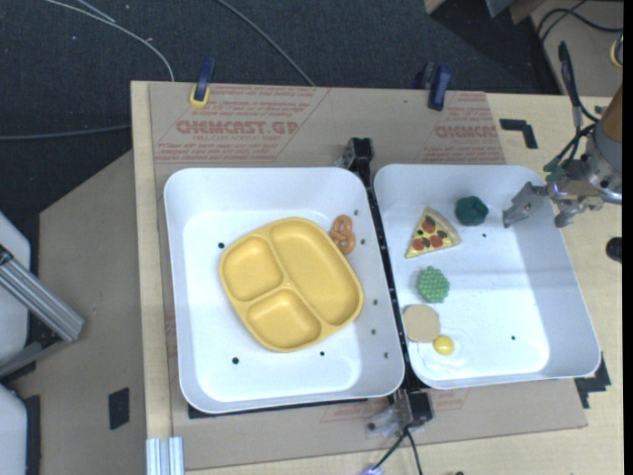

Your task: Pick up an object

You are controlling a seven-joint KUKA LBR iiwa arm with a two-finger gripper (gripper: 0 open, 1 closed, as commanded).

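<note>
Open, empty hand [542, 206] over right bin [554, 305]; pizza slice [432, 234] apart.

Arm entering from right, gripper [542, 206] low, jaws spread apart, holding nothing

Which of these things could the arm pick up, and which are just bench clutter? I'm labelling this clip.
Job in hand:
end effector, over the right bin
pizza slice
dark green piece
green bumpy piece
tan disc
fried egg
pretzel
yellow divided tray

Lying about:
left bin
blue clamps
cables
</note>
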